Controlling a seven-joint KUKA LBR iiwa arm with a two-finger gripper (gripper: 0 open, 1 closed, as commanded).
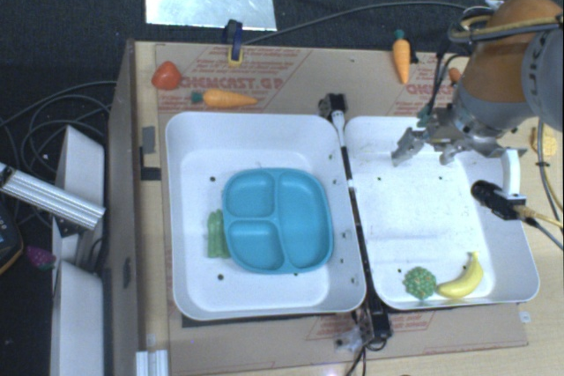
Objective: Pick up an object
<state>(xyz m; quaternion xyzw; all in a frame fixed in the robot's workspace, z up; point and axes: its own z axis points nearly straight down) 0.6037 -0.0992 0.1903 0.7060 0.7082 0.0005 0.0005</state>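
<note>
In the right bin, a yellow banana lies near the front right corner. A green bumpy broccoli-like piece sits just to its left. My gripper hangs over the far part of that bin, well away from both. Its two fingers are spread open with nothing between them. The left bin holds a blue divided plate, and a green vegetable piece rests against the plate's left edge.
On the cardboard behind the bins lie an orange carrot, a red-orange fruit and another carrot. A blue and yellow clamp stands at the back edge. A black clip sits where the bins meet.
</note>
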